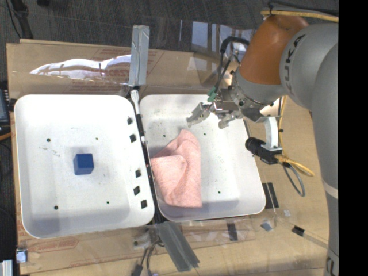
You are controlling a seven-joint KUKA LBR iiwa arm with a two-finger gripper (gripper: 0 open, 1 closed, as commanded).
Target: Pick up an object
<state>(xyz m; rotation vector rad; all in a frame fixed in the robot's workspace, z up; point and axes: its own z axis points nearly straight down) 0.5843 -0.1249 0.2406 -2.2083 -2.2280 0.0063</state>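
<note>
Two white bins sit side by side. In the right bin (247,177), a single pink cloth (179,168) lies crumpled against the left wall, from centre toward seven o'clock. It looks light, soft and floppy, so pinching a raised fold near its top ridge seems the best hold. The gripper (210,115) hangs above the bin's twelve o'clock, fingers spread apart, grasping nothing. One small blue cube (84,163), probably rigid, rests mid left bin (34,211).
</note>
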